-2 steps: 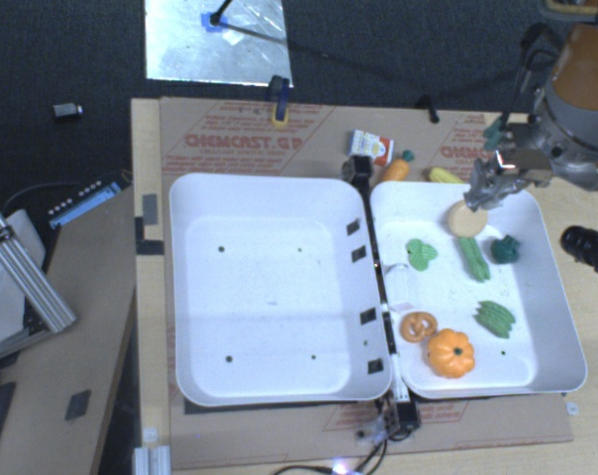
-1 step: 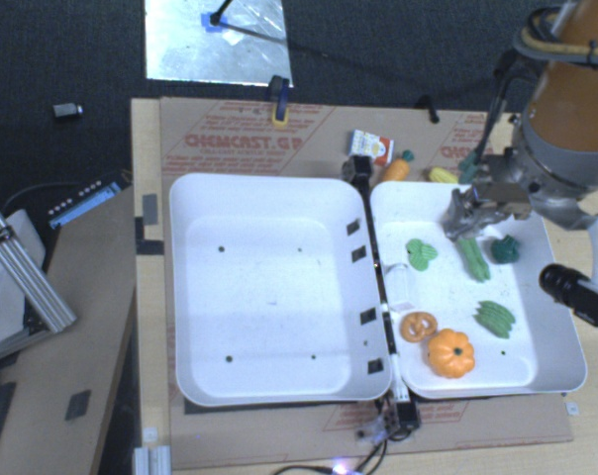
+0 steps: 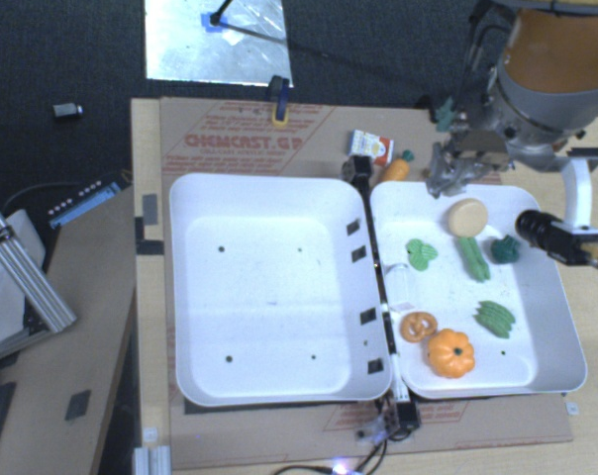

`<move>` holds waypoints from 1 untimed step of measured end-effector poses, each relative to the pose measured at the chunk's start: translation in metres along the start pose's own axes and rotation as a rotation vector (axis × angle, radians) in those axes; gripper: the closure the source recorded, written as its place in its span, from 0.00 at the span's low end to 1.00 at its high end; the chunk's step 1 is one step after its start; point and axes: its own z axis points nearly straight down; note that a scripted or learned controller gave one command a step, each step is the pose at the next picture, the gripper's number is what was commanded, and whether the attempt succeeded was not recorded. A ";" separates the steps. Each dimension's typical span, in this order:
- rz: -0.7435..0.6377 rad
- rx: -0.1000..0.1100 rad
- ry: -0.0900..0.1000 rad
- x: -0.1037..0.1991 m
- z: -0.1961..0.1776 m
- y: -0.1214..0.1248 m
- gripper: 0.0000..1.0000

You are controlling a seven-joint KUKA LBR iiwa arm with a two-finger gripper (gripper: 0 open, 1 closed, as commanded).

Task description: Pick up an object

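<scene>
You can read red block lettering, "CHEMCAST G P" as near as it can be made out, on the brown cardboard sheet [image 3: 242, 139] that lies under both bins, above the left white plastic bin [image 3: 269, 285]; a second red print shows at the sheet's lower edge, too small to read. A small white and red packet [image 3: 369, 145] lies on the cardboard beyond the bins, its print unreadable, with a small orange carrot-shaped toy [image 3: 396, 169] just beside it. The things you might pick all lie in the right white plastic bin [image 3: 537, 364]: a round beige toy bun [image 3: 467, 217] near the far rim, a long green cucumber-shaped toy [image 3: 474, 258] just below it, a dark green broccoli-shaped toy [image 3: 505, 249] to its right, a green leafy toy [image 3: 421, 254] to its left, a ridged green pod-shaped toy [image 3: 495, 317], a brown pretzel-shaped toy [image 3: 418, 325] and a ribbed orange pumpkin toy [image 3: 450, 353] with a green stem, touching or nearly touching the pretzel. The grey two-finger gripper [image 3: 448, 181] hangs over the bin's far rim, just up and left of the bun; whether its jaws are spread or pressed together you cannot tell here.
</scene>
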 end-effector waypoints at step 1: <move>-0.002 0.004 0.002 0.038 -0.001 -0.058 1.00</move>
